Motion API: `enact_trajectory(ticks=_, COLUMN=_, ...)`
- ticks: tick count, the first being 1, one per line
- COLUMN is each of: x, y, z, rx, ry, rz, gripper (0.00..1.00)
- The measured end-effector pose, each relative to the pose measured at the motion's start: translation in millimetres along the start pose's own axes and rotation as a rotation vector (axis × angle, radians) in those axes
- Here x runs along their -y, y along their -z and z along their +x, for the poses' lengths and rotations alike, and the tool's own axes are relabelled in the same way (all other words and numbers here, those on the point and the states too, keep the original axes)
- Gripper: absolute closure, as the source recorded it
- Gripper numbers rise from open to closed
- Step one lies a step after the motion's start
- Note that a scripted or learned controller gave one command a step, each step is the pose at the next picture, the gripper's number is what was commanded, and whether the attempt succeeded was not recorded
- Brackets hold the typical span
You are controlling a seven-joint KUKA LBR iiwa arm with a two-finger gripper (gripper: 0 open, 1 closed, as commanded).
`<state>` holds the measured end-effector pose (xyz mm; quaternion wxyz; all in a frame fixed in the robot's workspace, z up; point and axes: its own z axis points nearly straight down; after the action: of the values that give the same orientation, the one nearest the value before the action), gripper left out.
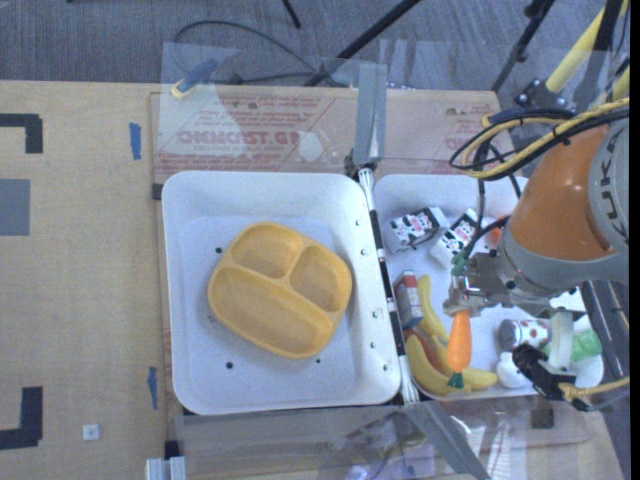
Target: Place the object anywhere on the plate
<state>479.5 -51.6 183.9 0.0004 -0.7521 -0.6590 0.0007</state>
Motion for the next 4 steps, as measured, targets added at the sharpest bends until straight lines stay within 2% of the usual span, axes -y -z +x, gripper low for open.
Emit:
enact_trajectory(ticks=1, x=-1.0, y=9.7, z=0.5, rx=0.001, ry=0.002, rz=-0.003, gripper=1.0)
enact_trajectory(ticks=2, x=-30.1, y=28.6, z=81.5, rx=0.0, ry=0.182, rz=-0.003, gripper=1.0)
enact_trajectory(ticks=3, x=-78.5, y=0.6, z=136.3, rx=0.001, ry=0.222, rz=-0.002, gripper=1.0)
enact_trajectory(ticks=4, x=-94.0, y=-26.5, z=169.8, rx=0.0, ry=0.49, rz=-0.004, gripper=1.0)
